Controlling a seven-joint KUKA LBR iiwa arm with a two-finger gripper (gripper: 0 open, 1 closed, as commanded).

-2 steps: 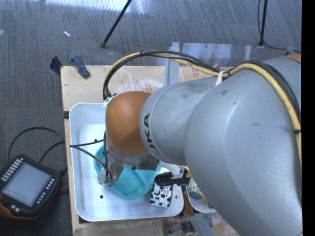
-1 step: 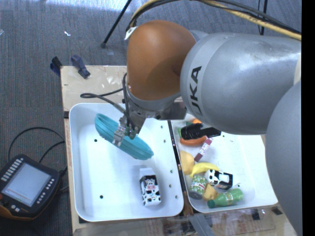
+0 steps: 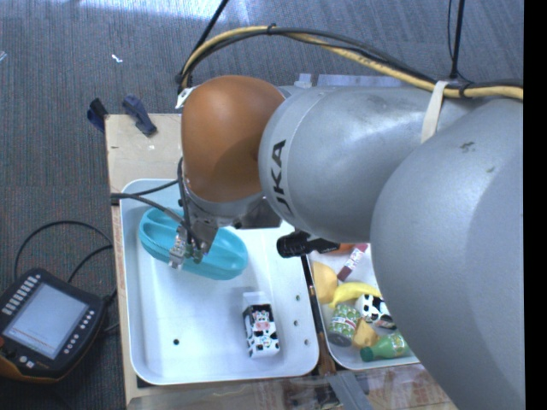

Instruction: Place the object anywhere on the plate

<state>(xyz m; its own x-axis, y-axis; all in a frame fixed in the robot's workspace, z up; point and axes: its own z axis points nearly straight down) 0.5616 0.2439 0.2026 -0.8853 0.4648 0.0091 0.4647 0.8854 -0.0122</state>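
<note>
Wooden surface (image 3: pixel 145 152) carrying two shallow white bins side by side. In the left bin (image 3: pixel 154 348), a light blue oval plate (image 3: pixel 224 259) toward the far side, and nearer the camera a small cow-patterned carton (image 3: pixel 261 330), black and white, lying on the bin floor well apart from the plate. End effector (image 3: pixel 181 253) down over the plate's left half, metal tip just above or touching the blue surface; cannot tell whether open or closed, and nothing seen held in it. Bulky grey arm (image 3: pixel 410 195) with its orange band (image 3: pixel 224 135) spread across the middle and right, blocking most of the right bin (image 3: pixel 329 353) and the plate's far edge. Still showing in the right bin: a yellow banana-like piece (image 3: pixel 352 293), a green bottle (image 3: pixel 389 347), a round green and red item (image 3: pixel 344 323), packed close together. Yellow and black cables (image 3: pixel 342 49) arching overhead. Teach pendant (image 3: pixel 47 323) with a screen on the dark carpet at lower left, and blue clamps (image 3: pixel 137 114) at the surface's far left corner.
</note>
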